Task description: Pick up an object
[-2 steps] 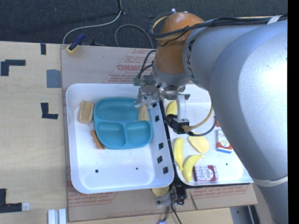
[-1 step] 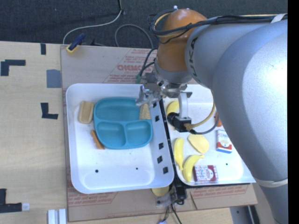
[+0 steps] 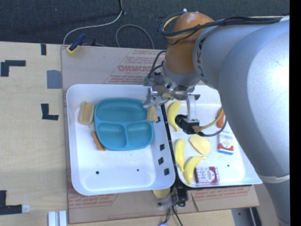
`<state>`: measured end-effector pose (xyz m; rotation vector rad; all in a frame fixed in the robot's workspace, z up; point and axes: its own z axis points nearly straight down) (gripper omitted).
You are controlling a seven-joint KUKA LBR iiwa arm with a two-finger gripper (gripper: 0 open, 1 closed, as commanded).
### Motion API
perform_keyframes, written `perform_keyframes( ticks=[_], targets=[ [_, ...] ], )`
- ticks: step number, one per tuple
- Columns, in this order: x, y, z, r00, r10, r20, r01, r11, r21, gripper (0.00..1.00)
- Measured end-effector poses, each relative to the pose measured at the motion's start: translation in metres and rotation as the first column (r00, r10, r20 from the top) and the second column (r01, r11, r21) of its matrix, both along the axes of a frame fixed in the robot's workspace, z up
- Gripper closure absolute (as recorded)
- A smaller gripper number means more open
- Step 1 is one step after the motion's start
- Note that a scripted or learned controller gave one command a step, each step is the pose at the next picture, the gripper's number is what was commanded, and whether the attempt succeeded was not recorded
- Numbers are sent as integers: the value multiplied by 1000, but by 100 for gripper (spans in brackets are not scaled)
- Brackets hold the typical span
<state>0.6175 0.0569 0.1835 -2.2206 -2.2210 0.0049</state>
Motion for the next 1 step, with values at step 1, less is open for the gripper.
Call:
perform_keyframes(
  ticks=[1],
  targets=[
    [-9,22,0,1000,2,0,-2,1000,1,100]
  ],
)
